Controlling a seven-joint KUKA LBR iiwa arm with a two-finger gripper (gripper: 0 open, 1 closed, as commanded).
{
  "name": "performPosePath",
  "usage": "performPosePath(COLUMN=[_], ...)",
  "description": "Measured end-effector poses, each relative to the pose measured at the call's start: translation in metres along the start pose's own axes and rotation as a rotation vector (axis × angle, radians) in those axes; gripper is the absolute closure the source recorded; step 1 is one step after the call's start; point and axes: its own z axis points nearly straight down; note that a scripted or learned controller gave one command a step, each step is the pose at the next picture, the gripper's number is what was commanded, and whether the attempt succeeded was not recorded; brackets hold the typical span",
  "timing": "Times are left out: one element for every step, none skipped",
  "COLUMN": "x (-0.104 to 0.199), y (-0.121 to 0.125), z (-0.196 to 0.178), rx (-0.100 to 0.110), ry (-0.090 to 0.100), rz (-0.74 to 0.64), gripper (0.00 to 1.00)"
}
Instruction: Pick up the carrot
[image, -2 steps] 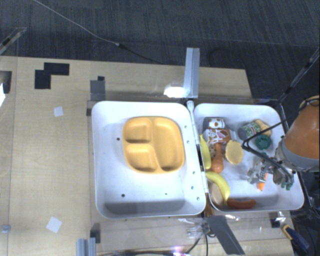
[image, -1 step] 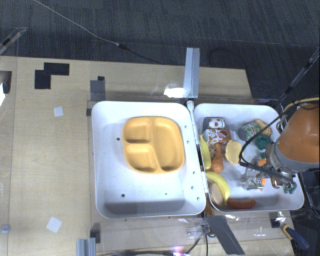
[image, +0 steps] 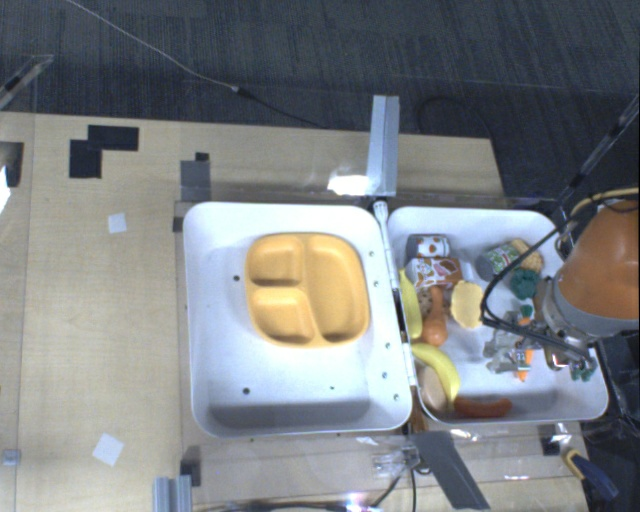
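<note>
In the right bin (image: 590, 405), my gripper (image: 518, 352) hangs low over the floor on the right side. A small orange piece that looks like the carrot (image: 522, 374) pokes out just below the gripper, mostly hidden by it. I cannot tell whether it is held or just lies under the gripper. The arm's orange band (image: 608, 265) sits above and to the right.
The right bin also holds a banana (image: 441, 367), a red sausage (image: 484, 407), a brown drumstick shape (image: 435, 318), a yellow round item (image: 467, 305), a printed packet (image: 437, 268), a can (image: 500, 259) and a green item (image: 524, 284). The left bin (image: 215, 390) holds a yellow divided tray (image: 303, 288).
</note>
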Motion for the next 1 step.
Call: performPosePath(x=[0.0028], y=[0.0088], z=[-0.0472], rx=[-0.001], ry=[0.007], rz=[0.085], gripper=[1.00])
